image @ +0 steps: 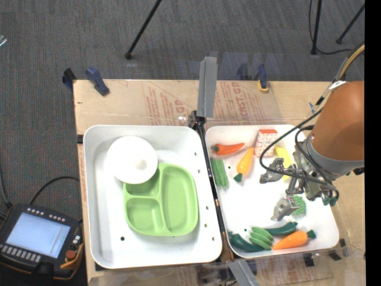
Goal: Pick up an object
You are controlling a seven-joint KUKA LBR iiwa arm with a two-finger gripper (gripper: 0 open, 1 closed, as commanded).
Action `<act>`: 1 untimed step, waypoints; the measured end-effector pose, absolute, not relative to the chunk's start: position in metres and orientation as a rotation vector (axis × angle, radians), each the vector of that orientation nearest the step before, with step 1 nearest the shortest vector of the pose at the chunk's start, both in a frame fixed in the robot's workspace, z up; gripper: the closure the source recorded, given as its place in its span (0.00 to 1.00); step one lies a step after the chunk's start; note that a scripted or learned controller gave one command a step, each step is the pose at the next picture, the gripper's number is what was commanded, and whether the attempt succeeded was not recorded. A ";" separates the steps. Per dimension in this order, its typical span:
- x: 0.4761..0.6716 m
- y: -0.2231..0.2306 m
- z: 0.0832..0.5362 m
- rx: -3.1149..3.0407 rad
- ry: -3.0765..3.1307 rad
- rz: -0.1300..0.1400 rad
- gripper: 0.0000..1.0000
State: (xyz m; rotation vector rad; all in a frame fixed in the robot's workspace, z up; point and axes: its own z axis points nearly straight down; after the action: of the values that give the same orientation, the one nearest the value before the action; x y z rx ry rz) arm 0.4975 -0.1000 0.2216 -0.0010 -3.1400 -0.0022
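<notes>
Currently my gripper (289,205) hangs low over the right bin (250,210), fingers slightly parted, nothing between them. Toy vegetables lie there: an orange carrot (293,239) near the front rim, a green broccoli piece (298,205) just beside my fingertips.

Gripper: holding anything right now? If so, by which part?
Cannot be told. The gripper is low in the right bin, right beside a small green item, but the view does not settle whether that item is actually gripped.
</notes>
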 end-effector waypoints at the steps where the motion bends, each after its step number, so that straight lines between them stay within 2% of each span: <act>1: 0.573 -0.117 0.087 0.103 -3.140 -0.002 0.00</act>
State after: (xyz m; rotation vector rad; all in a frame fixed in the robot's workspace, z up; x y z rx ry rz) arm 0.5733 -0.1173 0.0872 0.1028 -3.1403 -0.0023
